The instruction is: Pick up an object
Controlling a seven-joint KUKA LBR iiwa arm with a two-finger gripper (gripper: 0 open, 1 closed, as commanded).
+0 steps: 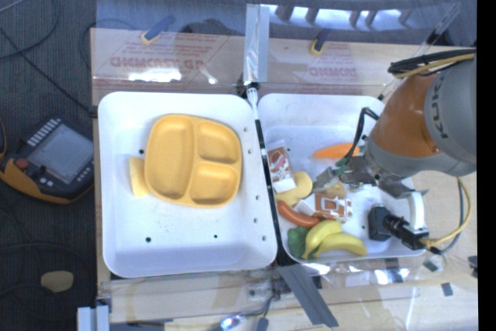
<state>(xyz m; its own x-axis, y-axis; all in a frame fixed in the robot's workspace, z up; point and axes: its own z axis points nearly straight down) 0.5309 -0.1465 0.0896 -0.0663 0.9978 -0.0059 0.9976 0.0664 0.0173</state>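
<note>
- Candidate objects sit in the right bin point(325, 114), clustered along its left and front side: carrot point(335, 151) toward the middle, small printed packet point(278, 163) against the left wall, pale yellow round piece point(301, 184) just beside it, red-and-white carton point(333, 205), red sausage-like piece point(297, 215), green piece point(297, 239) and banana point(335, 241) at the front
- Banana touches the green piece; red piece lies just above both
- End effector point(339, 174) is low over the right bin, between the carrot and the carton, near the pale yellow piece
- End effector state: cannot tell, nothing visibly held
- Arm point(422, 128) comes in from the right, orange band above the wrist, covers the bin's right part
- Left bin point(124, 244) holds a yellow divided tray point(192, 160), with a pale yellow flat piece point(138, 176) at its left edge
- Black handheld pendant point(54, 155) on the floor, left of the bench
</note>
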